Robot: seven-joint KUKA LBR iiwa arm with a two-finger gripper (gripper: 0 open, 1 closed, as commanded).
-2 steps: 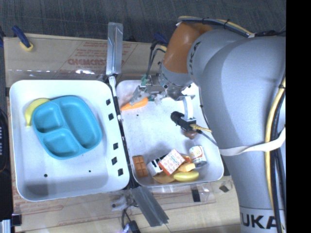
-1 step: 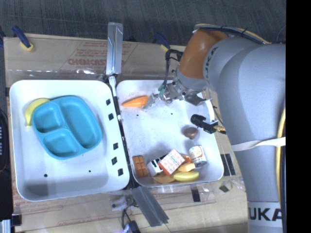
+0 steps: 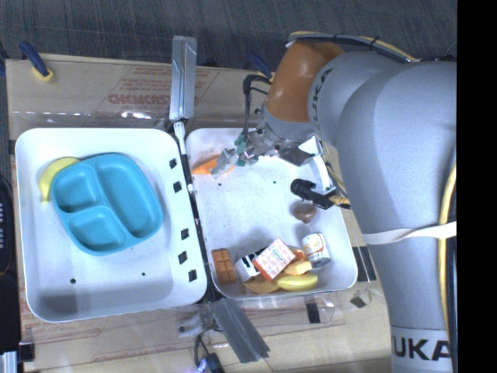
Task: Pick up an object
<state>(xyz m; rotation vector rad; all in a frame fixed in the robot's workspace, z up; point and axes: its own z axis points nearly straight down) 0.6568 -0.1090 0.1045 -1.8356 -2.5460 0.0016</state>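
Gripper low in the right bin, near that bin's far left corner; its tip meets the right end of a carrot, which lies flat on the bin floor and points toward the wall between the two bins; whether the claw is apart, together or clamped on the carrot cannot be told, since the tip is small and blurred against the white floor. Arm reaches in from the right, grey and bulky, and covers the bin's far right corner; its orange band hangs over the bin's far edge.

A brown lump lies toward the right wall, well apart from the carrot. Along the near wall sits a cluster: a brown bar at the left corner; just beside it a small white and black piece; then a red and white box, tilted; near it on the right a can, upright; a banana lies in front of box and can, against the near wall; another yellow-orange piece lies left of the banana, partly under the box.

The left bin holds a blue tray with three compartments, turned off square to the walls; a yellow piece shows at the tray's far left edge, partly hidden by it. A metal bar stands at the far end of the gap between the bins.
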